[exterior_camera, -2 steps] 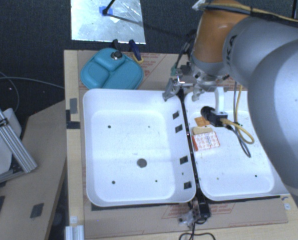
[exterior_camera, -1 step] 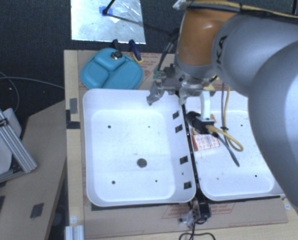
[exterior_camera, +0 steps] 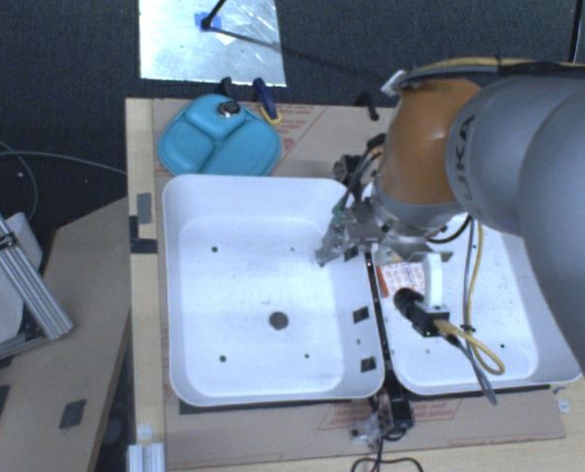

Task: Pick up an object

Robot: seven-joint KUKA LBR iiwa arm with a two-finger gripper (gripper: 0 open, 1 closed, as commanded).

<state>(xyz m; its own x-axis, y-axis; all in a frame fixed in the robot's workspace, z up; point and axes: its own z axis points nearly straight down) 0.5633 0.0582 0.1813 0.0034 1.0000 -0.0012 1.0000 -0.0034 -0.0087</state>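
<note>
Two shallow white bins are seen from above, side by side on a pale brown surface. The grey arm is reached in from the right and is spread over much of the right bin, with its orange band just above the wrist. The hand is held low at the divide between the bins, just over the right wall of the left bin. Whether it is apart or together cannot be told, and nothing is seen gripped in it. A small dark round disc is seen lying alone on the floor of the left bin, near the hand but apart from it; it is judged the likeliest thing to be picked up, and the low pose of the hand suits a reach towards it. A red-and-white packet is partly hidden under the wrist in the right bin. Behind the bins a blue moulded tray is set on the surface, well clear of the work. No obstacle is seen between the hand and the disc.
</note>
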